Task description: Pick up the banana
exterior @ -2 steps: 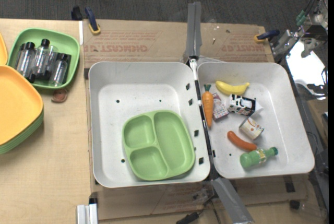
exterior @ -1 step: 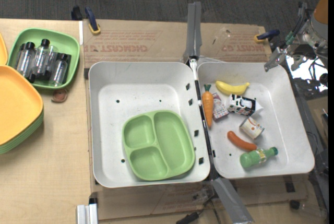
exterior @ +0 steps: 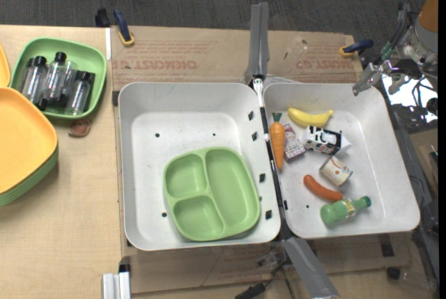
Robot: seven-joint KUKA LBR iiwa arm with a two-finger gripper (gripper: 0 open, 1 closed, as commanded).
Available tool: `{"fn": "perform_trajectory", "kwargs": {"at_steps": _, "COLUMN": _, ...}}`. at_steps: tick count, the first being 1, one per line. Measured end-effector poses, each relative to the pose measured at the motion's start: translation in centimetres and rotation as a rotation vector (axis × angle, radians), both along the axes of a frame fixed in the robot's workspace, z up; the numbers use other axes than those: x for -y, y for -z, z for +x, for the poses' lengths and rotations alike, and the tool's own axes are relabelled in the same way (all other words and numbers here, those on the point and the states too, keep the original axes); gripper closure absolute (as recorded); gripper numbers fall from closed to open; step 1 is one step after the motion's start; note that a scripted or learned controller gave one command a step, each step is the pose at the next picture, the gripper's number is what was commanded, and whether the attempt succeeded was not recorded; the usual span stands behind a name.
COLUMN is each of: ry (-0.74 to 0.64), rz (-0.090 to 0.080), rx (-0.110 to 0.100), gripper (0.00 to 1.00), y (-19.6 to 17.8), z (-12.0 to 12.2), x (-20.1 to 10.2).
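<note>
The banana [exterior: 310, 116] lay touching the black-and-white carton [exterior: 325, 141], which a descending claw [exterior: 380, 74] risked nudging aside; whether the claw was released or clenched could not be told.

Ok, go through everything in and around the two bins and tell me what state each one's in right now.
banana: lying in right bin, untouched
carrot: lying along right bin's left wall
green bottle: on its side
sausage: lying flat
divided green plate: in left bin, compartments bare
gripper: above right bin's far right corner
</note>
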State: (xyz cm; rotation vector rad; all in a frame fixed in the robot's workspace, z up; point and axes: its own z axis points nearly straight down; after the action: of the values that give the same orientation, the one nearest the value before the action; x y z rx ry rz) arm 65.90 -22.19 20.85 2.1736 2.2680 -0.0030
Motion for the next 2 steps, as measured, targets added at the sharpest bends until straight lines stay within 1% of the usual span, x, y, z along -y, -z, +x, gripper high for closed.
{"fn": "perform_trajectory", "kwargs": {"at_steps": 1, "ry": 0.003, "rz": 0.001, "rx": 0.0, "gripper": 0.0, "y": 7.0, "z": 0.0, "x": -8.4}}
{"fn": "perform_trajectory", "kwargs": {"at_steps": 2, "ry": 0.203, "rz": 0.002, "rx": -0.002, "gripper": 0.0, "y": 11.7, "z": -4.5, "x": -8.0}}
